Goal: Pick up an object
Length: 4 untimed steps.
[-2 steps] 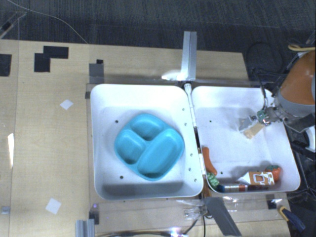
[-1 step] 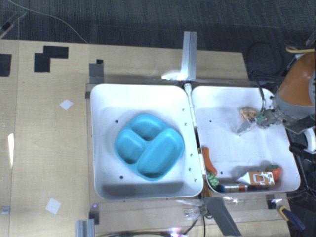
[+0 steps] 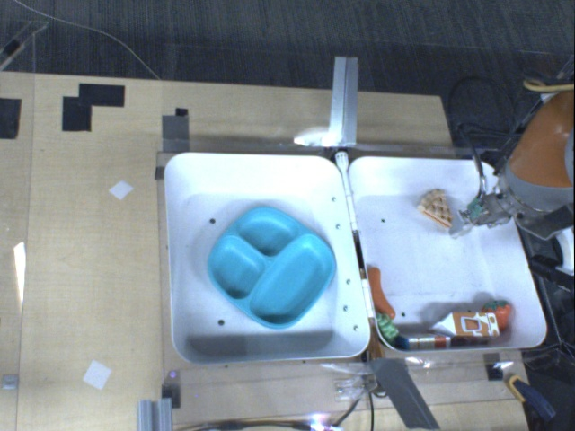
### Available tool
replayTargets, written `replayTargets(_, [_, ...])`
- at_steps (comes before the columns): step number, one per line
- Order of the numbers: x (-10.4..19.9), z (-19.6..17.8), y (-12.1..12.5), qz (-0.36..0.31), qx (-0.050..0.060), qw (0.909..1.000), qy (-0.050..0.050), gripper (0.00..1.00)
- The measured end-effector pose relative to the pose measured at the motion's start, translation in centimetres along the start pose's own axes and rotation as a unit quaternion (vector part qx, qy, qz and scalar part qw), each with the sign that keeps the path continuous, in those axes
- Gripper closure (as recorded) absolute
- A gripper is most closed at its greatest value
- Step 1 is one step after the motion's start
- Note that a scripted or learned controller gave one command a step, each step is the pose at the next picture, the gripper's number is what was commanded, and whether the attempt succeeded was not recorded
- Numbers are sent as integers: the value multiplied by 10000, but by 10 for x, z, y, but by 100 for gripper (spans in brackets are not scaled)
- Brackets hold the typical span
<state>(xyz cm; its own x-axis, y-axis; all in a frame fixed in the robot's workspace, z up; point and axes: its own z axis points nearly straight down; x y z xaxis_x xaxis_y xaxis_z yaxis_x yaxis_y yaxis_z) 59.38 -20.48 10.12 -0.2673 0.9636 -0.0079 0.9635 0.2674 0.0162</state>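
Observation:
My gripper [image 3: 465, 219] hangs low over the back right of the right bin [image 3: 503, 268], under the arm's orange band [image 3: 544, 149]. A tan waffle-like piece [image 3: 436, 207] lies just to its left, very close to the tip; I cannot tell if they touch. Along the bin's front edge lie a brown and orange bottle [image 3: 467, 325] on its side, a small orange item [image 3: 502, 312] by its right end, and a dark marker-like stick [image 3: 419, 339]. An orange carrot-like piece [image 3: 378, 292] and a green item [image 3: 388, 330] rest against the left wall.
The left bin [image 3: 193, 241] holds a blue divided plate [image 3: 271, 265] in its middle. A metal post [image 3: 345, 101] stands behind the wall between the bins. Black cables [image 3: 485, 106] run behind the right bin near the arm.

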Motion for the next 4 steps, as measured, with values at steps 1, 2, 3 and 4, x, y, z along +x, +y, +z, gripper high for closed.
replayTargets(1, [0,0,0,0,1,10000,0,0])
replayTargets(2, [28,15,49,-83,45,10000,25,0])
replayTargets(3, [27,1,53,-115,1,9999,-3,100])
replayTargets(4, [94,-83,83,466,49,9989,26,100])
